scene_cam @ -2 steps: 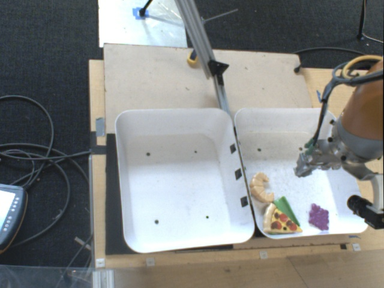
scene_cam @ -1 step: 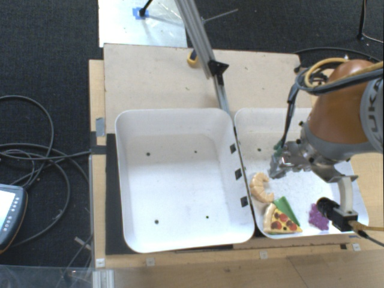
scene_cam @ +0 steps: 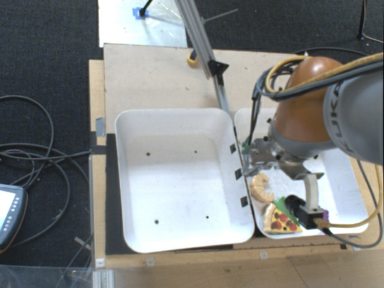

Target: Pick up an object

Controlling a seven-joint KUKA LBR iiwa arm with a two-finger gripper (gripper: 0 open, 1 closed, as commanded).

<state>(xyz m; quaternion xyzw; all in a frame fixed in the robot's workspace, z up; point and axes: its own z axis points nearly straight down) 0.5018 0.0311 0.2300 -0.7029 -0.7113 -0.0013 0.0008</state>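
Dark carpet surrounds the tabletop (scene_cam: 150, 77). Whether the fingers grasp anything, I cannot tell; croissant (scene_cam: 261, 188) and pizza (scene_cam: 281, 219) lie near, unlifted.

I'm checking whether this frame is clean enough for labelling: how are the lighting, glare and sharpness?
Camera view: light is even and soft, with faint shadows inside the left bin; the white bins are bright yet keep their edges; the arm's orange band shows a mild sheen; the croissant and pizza slice in the right bin are slightly soft but recognisable.
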